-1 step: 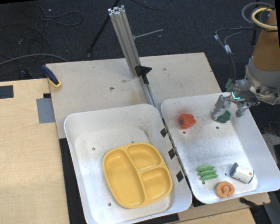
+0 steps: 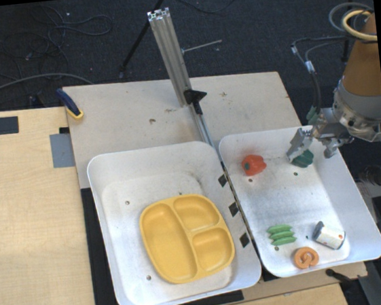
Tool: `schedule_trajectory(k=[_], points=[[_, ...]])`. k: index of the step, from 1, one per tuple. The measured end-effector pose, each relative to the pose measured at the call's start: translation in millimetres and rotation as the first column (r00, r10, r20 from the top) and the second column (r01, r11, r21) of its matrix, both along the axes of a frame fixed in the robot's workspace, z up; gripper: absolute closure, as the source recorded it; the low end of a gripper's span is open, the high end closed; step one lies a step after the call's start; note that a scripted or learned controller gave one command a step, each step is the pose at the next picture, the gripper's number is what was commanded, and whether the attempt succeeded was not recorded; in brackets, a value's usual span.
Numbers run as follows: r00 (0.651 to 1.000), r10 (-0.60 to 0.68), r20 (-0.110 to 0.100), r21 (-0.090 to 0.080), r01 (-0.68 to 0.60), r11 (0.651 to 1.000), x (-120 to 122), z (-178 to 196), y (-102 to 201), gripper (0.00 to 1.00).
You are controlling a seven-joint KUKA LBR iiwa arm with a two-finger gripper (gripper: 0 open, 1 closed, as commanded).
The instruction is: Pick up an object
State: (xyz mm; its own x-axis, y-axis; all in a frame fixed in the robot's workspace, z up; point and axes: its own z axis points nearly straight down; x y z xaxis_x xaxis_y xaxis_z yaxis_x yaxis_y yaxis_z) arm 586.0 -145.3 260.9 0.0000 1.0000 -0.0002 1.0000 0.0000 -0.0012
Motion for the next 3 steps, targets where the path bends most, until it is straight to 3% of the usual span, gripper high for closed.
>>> schedule_trajectory(k=[3], points=[[1.0,-0.001,-0.007,0.002,0.001,1.0,-7.0,-137.2,-2.7,0.0]])
